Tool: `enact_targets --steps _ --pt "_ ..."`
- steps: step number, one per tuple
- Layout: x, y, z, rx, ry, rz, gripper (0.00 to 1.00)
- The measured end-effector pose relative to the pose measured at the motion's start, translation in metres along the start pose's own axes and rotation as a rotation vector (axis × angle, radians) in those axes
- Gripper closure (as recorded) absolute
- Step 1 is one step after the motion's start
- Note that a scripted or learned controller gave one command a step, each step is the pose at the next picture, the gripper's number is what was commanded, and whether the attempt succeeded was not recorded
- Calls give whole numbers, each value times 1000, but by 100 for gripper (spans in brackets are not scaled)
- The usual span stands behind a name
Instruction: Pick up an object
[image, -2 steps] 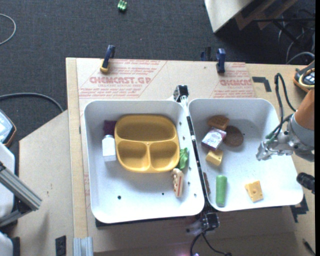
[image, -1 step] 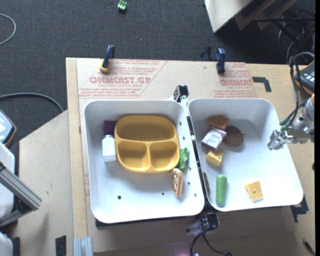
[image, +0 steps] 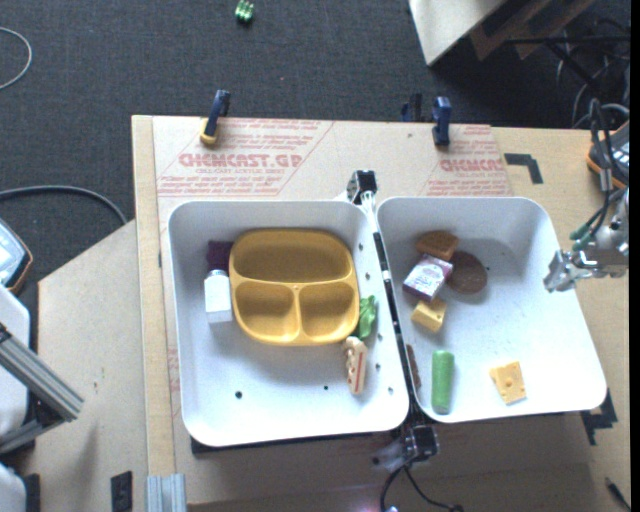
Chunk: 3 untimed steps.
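The right bin (image: 560, 330) holds a tan bread piece (image: 437, 243), a pink and white carton (image: 428, 277), a dark brown round disc (image: 468, 272), a yellow cheese block (image: 428, 316), a green cucumber (image: 441, 380) and a holed cheese slice (image: 508, 382). My gripper (image: 558, 276) hangs over that bin's right rim, well right of the disc and carton, with nothing seen in it.
The left bin (image: 190, 380) bears a yellow divided plate (image: 295, 285), a white bottle (image: 217, 295), a dark purple item (image: 219, 252), a green item (image: 367, 317) and a hot dog (image: 354, 364). Two clamps (image: 215, 115) (image: 440, 118) sit at the board's far edge.
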<state>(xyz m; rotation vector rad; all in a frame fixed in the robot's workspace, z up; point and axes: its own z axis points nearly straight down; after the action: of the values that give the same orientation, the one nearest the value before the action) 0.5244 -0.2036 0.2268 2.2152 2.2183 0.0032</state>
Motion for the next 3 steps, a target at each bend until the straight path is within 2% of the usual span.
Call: enact_targets --steps 1,2,3 --pt "53 -25 7 10 7 -2 100" --pt "100 -47 7 11 7 -3 100" --pt "104 -39 0 3 2 0 100"
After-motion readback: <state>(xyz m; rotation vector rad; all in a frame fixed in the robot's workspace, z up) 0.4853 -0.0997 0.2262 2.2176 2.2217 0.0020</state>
